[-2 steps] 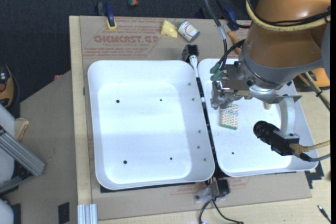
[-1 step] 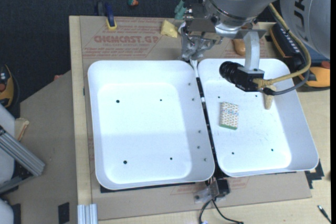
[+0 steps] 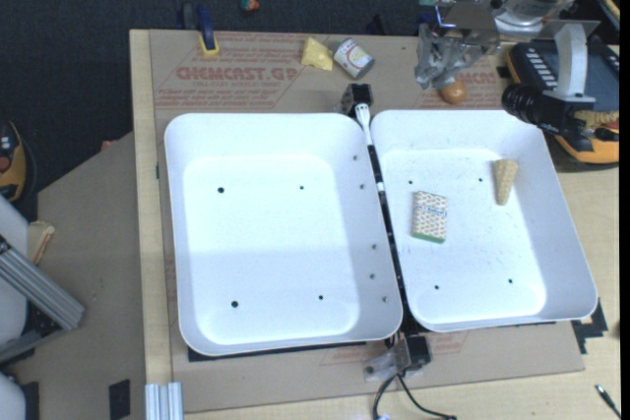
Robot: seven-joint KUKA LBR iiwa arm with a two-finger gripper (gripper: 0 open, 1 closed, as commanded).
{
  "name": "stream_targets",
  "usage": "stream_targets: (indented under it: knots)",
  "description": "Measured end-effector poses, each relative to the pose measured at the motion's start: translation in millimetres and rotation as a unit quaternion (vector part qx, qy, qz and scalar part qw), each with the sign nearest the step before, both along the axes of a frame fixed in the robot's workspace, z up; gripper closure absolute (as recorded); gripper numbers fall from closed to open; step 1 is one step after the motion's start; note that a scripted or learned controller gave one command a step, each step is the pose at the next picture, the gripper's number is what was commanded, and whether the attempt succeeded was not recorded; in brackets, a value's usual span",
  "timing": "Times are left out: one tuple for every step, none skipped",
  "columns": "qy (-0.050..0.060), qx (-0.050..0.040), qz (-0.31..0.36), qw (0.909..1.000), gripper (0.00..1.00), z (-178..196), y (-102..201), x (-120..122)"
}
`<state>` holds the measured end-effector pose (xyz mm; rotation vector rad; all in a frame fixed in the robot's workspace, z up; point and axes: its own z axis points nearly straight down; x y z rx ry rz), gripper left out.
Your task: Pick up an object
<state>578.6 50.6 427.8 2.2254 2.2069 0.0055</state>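
The right bin [image 3: 551, 241] holds two objects. A small rectangular packet with a green-dotted pattern [image 3: 429, 215] lies flat near its middle-left. A tan cone-shaped piece [image 3: 504, 180] lies toward the bin's upper right. My gripper [image 3: 439, 64] hangs above the cardboard behind the right bin's back edge, well away from both objects, its fingers pointing down. Nothing shows between the fingers. A small brown ball [image 3: 453, 92] sits on the board just right of the fingertips.
The left bin [image 3: 197, 241] lies beside the right one. Behind the bins on the cardboard lie a yellow wedge [image 3: 316, 55], a small white box [image 3: 353, 58] and a blue-yellow clamp [image 3: 206, 28]. Black equipment [image 3: 551, 103] crowds the right bin's far right corner.
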Motion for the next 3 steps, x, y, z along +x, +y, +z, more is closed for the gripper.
stream_targets:
  knots:
    - [0.008,0.0014,0.006,0.9999,1.0,-64,51,-34]
    - [-0.003,0.0033,0.007,1.0,1.0,43,90,-30]
    - [0.011,0.0001,0.008,0.9999,1.0,-137,179,-54]
